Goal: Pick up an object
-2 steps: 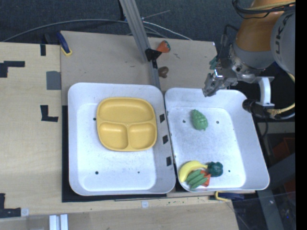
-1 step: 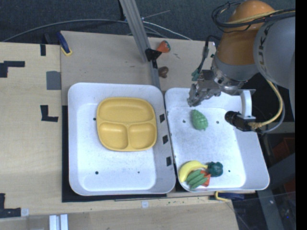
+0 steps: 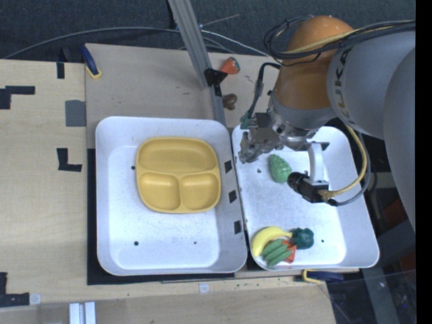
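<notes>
Two white bins are set side by side on a table (image 3: 155,79). A yellow divided tray (image 3: 179,174) lies in the left bin (image 3: 118,248). The tool (image 3: 248,148) is lowered into the right bin (image 3: 351,241), beside a green object (image 3: 279,168); a banana (image 3: 265,236) lies near the front.

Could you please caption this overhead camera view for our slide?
KUKA arm's gripper hangs over the right bin beside a green toy; yellow tray sits in the left bin.

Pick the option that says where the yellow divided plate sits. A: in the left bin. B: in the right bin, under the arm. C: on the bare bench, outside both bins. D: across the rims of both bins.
A: the yellow divided plate lies wholly inside the left bin, clear of the right bin.
</notes>
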`<state>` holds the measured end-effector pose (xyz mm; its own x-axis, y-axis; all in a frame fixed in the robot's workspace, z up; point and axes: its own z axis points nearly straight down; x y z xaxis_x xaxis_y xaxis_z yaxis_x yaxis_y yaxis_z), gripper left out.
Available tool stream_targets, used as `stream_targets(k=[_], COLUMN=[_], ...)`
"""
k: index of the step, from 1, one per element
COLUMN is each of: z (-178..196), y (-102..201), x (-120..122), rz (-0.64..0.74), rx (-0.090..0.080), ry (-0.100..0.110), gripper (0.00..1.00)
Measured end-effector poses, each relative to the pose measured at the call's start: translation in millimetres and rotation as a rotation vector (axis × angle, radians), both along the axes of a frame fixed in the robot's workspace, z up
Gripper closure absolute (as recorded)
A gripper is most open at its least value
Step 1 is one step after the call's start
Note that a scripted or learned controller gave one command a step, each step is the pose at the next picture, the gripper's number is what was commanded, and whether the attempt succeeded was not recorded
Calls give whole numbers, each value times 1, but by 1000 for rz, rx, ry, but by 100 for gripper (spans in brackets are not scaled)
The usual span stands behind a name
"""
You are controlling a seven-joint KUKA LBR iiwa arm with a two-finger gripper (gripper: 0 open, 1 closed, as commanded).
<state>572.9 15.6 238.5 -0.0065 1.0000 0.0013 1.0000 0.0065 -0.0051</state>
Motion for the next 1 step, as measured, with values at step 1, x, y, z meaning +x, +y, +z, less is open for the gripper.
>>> stream_targets(k=[1], z=[6], y=[48], x=[-28], rz=[1], rx=[0], ry=[-1], gripper=[100])
